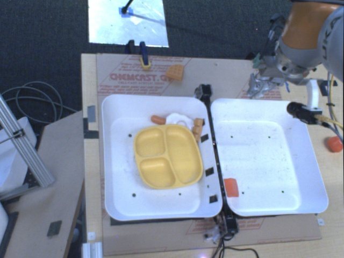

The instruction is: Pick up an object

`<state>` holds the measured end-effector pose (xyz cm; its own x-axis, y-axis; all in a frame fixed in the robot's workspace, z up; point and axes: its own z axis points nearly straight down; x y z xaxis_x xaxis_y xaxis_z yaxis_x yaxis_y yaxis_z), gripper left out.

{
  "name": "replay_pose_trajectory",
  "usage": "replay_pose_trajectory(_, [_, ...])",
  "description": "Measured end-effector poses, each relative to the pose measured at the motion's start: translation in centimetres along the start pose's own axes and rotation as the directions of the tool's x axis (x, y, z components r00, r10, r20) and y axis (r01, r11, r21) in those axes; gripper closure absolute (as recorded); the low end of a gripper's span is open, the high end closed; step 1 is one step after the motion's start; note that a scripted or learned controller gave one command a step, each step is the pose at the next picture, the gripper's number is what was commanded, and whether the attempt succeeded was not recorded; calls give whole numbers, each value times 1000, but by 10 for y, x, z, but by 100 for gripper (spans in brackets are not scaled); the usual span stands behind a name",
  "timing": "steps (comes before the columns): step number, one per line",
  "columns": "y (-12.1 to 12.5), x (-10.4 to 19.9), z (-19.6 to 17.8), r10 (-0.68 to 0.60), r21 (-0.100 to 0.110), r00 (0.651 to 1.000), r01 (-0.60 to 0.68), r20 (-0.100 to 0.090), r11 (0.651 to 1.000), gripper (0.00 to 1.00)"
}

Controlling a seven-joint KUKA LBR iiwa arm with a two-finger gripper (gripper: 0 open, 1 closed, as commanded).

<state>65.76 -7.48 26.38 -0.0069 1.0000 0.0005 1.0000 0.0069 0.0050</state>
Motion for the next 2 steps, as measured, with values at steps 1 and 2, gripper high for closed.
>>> replay_pose_trajectory(1, [-1, 23, -207, -1, -18, 1000, 1, 2, 1000, 100])
replay_pose_trajectory(2, [-2, 22, -196, 2, 1, 1000, -2, 1, 1000, 0])
